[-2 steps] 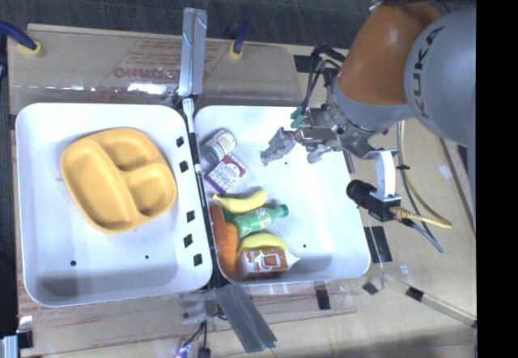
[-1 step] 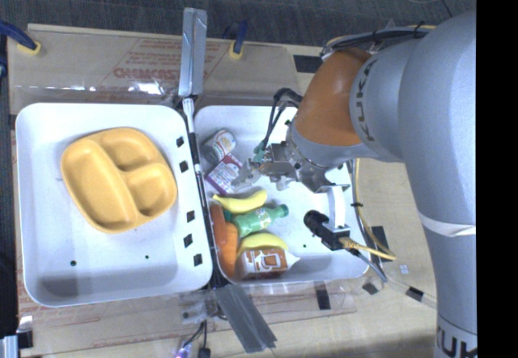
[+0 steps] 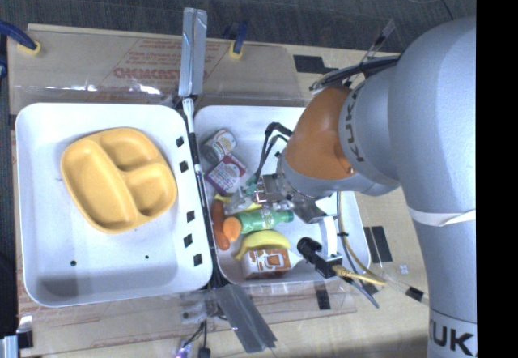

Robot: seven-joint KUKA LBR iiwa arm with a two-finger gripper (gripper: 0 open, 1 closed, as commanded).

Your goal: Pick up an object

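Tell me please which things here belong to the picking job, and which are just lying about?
For the job (right bin):
- tool
- green bottle
- banana
- carrot
- can
- purple packet
- brown carton

Lying about:
- yellow divided plate in the left bin
- clamps on the bench edge

Desk with two white bins

The desk (image 3: 267,57) carries the left bin (image 3: 32,210) at nine o'clock and the right bin (image 3: 243,117) touching it toward three o'clock; black tape patches (image 3: 377,243) lie at four o'clock.
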